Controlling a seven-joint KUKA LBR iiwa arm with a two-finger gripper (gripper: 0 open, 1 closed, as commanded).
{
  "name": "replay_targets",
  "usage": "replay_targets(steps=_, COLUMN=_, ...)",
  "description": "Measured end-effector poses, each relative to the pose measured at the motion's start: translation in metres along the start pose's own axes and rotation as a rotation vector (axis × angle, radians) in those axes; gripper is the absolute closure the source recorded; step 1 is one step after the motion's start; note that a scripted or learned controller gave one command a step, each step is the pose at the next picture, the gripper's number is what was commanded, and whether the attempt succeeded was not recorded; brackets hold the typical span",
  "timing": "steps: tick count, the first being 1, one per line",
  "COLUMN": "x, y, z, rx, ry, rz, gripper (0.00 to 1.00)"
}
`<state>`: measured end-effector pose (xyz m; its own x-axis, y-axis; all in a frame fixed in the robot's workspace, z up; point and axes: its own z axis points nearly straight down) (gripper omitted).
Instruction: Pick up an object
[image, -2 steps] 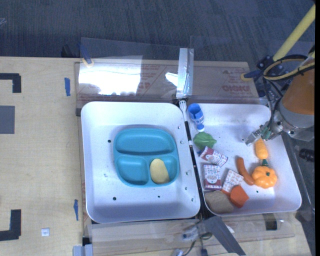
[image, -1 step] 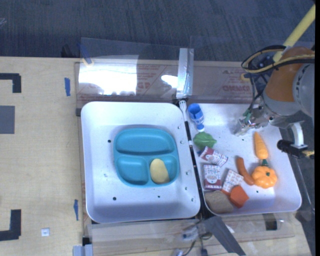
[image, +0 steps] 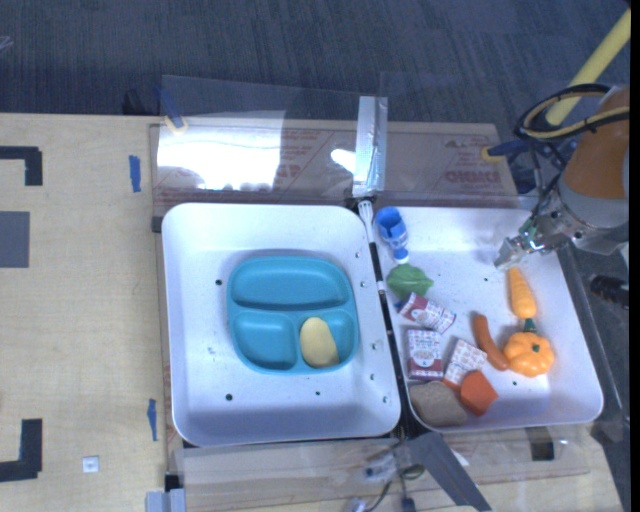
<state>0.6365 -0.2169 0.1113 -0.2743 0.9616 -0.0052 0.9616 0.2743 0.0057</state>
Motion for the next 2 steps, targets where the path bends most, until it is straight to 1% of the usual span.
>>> replay_targets(steps=1, x=0.002, y=-0.03, z=0.024, rx=-0.001, ry=0.003, rz=-0.673, gripper=1.0)
replay_targets(steps=2, x=-0.003, y=-0.01, z=0.025, rx=-0.001, ry=0.001, rz=-0.293, gripper=1.0)
